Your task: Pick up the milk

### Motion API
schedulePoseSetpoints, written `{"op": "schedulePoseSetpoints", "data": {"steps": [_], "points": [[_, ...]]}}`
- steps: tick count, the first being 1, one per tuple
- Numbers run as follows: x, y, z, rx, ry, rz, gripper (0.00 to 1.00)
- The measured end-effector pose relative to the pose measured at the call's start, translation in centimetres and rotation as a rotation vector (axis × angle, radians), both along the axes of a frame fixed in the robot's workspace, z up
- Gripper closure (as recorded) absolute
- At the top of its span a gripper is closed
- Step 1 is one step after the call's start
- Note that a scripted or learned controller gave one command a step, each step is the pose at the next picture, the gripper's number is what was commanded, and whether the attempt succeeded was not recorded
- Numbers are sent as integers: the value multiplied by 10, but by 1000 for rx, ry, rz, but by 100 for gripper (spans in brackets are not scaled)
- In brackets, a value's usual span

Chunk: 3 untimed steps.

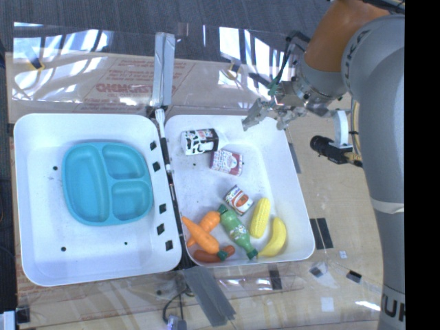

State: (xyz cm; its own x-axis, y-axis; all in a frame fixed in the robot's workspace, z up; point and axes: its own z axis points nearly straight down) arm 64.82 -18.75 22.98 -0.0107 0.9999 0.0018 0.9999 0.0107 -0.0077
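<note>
Overhead, the grey arm (371, 81) reaches in from the right, its orange band high near the top edge and its wrist bent down toward the far right corner of the right bin (295, 184). The gripper (265, 115) hangs over that bin's far rim; its fingers are spread apart, with nothing between them.

The milk (200, 141), a small black-and-white carton, lies on its side near the far left corner of the right bin, its long axis running roughly left to right along the far edge. Just beside it, toward the bin's middle, lies a red-and-white packet (227, 161). The gripper is well apart from the milk. In the left bin (34, 253) sits a blue divided tray (108, 182).
</note>
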Motion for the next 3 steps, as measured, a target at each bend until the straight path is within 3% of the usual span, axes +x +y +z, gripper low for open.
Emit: {"op": "schedulePoseSetpoints", "data": {"steps": [1,2,3], "points": [[8,37,-110,2,-1,259,0],[4,73,-131,-19,14,6,0],[4,76,-123,-13,21,9,100]]}}
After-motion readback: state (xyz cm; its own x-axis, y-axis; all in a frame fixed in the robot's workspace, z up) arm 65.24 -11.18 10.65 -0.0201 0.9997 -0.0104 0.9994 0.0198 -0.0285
